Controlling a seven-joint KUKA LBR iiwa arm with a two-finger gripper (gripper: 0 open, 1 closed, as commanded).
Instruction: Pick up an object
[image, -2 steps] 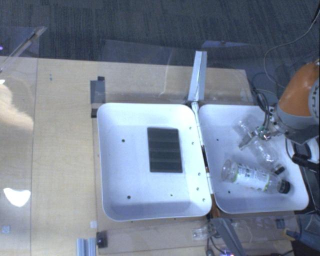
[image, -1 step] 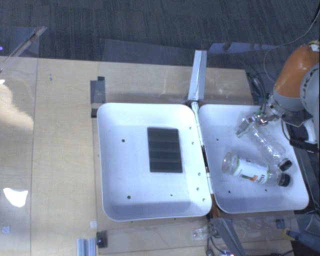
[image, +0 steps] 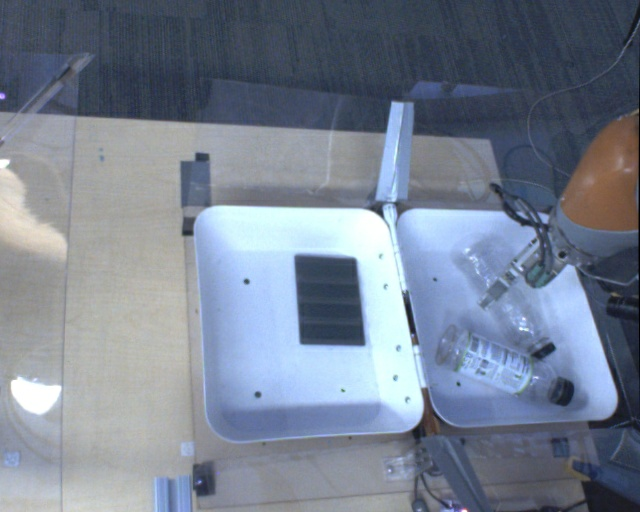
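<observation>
The arm enters from the right of the camera view, its orange band above the right bin (image: 590, 330). The tool (image: 497, 291) hangs over the middle of that bin, pointing down and toward the left. Whether it is released or clenched cannot be told at this resolution, and nothing is seen gripped in it.

The nearest candidate is a clear plastic bottle with a printed label (image: 487, 361). It lies on its side on the bin floor, below the tool in the view and slightly to its left, apart from it. Its long axis runs from the bin's left side down toward the lower right corner, at a slant. A small dark cap (image: 561, 392) sits just beyond the bottle's lower right end. A crumpled piece of clear plastic (image: 478, 262) lies just beside the tool, on its upper left; its outline is faint against the white floor.

The left bin (image: 225, 300) holds a flat dark rectangular block (image: 329, 300), well apart from the tool, across the divider between the bins.

Judgement: the bottle is the closest firm target. A grasp would likely need the tool to close across the bottle's short width, that is, square to its slanted axis.
</observation>
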